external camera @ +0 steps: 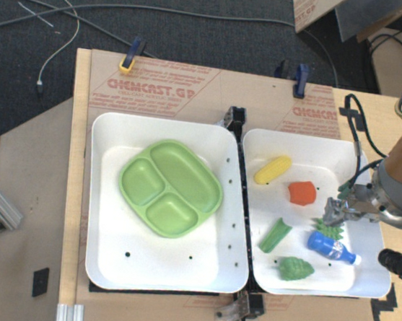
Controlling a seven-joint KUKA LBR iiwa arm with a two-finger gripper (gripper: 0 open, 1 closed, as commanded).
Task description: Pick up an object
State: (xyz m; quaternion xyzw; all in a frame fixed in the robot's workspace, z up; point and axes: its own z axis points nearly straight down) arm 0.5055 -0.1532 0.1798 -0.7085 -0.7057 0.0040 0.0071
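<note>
Camera view: several small objects are seen in the right bin (360,285). A yellow corn-shaped toy (272,169) lies near its upper left, an orange block (302,192) just right of it, a green pod-shaped piece (276,235) lower down, a green leafy lump (295,269) near the front wall, and a blue bottle (331,248) with a white cap toward the right. A small green spiky piece (328,228) lies just above the bottle. The gripper (337,210) is placed right over that spiky piece; whether it is clenched or released cannot be told. The left bin (103,246) is occupied by a green divided plate (171,187). Both bins are borne by a cardboard-covered bench (159,89).
</note>
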